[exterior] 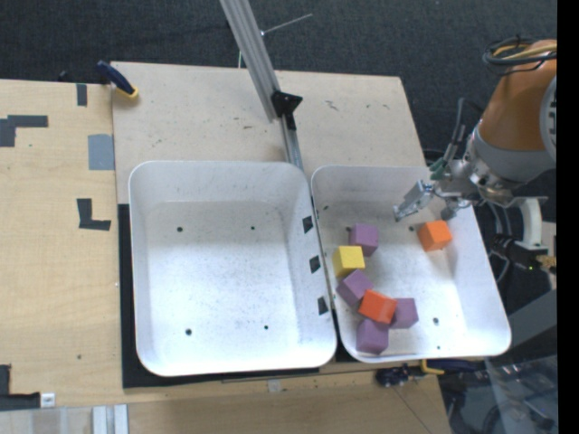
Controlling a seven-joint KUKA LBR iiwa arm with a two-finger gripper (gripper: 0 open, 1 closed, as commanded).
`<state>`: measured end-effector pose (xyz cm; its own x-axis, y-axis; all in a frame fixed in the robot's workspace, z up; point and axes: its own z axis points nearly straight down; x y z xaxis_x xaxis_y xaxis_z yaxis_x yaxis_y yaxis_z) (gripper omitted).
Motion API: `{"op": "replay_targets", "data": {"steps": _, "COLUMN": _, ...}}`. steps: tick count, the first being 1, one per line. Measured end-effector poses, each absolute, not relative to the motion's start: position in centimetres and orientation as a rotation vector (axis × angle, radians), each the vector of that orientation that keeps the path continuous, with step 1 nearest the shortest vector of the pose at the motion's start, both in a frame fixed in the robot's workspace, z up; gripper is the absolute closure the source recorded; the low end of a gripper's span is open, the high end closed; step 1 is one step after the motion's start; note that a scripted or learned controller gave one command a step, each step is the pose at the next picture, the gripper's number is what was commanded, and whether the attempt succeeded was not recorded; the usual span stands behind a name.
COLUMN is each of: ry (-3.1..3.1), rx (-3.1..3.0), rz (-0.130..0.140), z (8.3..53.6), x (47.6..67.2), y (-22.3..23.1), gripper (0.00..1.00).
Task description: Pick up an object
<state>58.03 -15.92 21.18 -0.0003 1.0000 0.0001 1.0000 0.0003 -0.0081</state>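
Well, taking the yellow cube (349,259) as the mark, purple cubes (365,237) and a red-orange block (378,307) cluster beside and below it in the right bin (470,319), while right of it the gripper (418,201) hangs above-left of an orange cube (435,235), gripping nothing, its opening impossible to judge

You are looking down on a pale wooden worktop (226,120) with grey tape patches (101,152) on its left part. Beyond its far edge lies dark carpet (362,25), and a slanted metal rail (249,39) crosses it toward the worktop's middle. The light is even, without strong shadows.
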Motion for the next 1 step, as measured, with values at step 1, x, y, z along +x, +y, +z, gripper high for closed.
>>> {"op": "replay_targets", "data": {"steps": 1, "ry": -2.218, "rx": -2.217, "rz": 0.009, "z": 15.19, "x": 57.39, "y": -16.61, "gripper": 0.0}}
